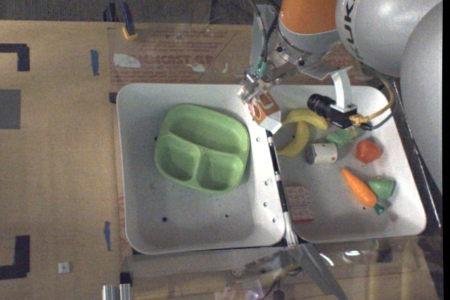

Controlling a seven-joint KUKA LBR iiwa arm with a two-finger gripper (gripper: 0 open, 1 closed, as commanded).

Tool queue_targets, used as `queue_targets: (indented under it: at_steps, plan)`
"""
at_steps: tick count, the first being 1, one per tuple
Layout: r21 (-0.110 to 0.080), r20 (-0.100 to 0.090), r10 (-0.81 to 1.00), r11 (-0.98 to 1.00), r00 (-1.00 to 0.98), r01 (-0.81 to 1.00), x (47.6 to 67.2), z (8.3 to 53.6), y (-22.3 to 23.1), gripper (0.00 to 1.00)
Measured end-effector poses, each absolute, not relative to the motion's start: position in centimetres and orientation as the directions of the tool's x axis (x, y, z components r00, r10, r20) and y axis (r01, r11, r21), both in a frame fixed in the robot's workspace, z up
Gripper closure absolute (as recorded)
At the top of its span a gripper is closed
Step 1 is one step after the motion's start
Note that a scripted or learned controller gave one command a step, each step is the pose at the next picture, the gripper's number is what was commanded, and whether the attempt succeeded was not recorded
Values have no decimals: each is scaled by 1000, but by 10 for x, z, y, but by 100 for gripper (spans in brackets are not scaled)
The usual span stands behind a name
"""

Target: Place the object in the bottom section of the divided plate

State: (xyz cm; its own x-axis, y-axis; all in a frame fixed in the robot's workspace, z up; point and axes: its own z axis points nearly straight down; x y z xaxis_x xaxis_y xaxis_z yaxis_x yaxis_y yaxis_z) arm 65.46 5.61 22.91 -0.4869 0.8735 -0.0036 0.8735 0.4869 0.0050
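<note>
Overhead, end effector [261, 103] above bin divider, beside banana [299, 133], finger state unclear

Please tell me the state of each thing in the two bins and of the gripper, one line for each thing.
divided plate: in the left bin, lying flat, nothing in its sections.
banana: in the right bin, lying near the divider between bins.
carrot: in the right bin, lying flat.
white cylinder: in the right bin, on its side.
red piece: in the right bin, resting loose.
gripper: over the bins' divider near the back edge.
</note>
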Motion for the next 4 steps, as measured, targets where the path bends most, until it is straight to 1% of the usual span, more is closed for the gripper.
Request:
queue_targets:
  at_steps: [1,2,3,4]
  plan:
    - [5,-4,822,570,-570,822,667,249,87,100]
    - [6,-5,700,714,-714,700,667,278,112,100]
    - [6,-6,629,777,-777,629,662,298,118,100]
    - [1,-1,518,855,-855,518,656,292,106,100]
